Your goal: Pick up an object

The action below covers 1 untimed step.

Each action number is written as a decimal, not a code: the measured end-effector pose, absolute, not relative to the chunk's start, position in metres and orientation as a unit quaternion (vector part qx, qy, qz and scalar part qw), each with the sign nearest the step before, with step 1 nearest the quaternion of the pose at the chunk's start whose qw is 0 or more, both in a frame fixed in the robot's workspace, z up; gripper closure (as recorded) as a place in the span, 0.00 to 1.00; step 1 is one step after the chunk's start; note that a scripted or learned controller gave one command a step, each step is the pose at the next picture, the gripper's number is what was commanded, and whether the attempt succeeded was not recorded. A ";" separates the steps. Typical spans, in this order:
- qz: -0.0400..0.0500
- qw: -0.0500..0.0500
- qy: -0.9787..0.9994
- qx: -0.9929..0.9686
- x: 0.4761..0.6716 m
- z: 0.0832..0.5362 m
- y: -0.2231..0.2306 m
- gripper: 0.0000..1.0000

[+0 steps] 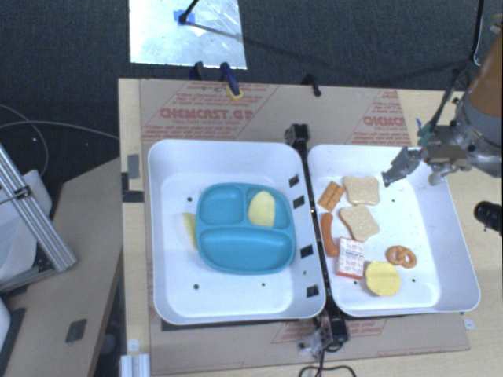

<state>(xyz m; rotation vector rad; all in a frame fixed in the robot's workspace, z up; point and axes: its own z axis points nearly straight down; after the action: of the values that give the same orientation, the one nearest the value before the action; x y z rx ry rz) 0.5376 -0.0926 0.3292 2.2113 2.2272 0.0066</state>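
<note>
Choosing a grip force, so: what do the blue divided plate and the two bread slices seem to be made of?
The blue divided plate looks like moulded plastic: uniform colour, smooth, faintly glossy, rounded compartment walls. The bread slices are probably toy food, plastic or foam, with a matte tan face and darker crust edge; which one is unclear from here.

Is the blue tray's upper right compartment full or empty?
Occupied. A yellow oval piece lies in the upper right compartment of the blue tray, which sits in the left bin. The tray's other compartments show bare blue.
</note>
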 end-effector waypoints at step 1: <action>0.002 0.000 0.710 0.704 0.485 0.352 -0.056 0.00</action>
<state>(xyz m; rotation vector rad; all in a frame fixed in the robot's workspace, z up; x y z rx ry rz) 0.4854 -0.0563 0.3519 2.2115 2.2300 0.0051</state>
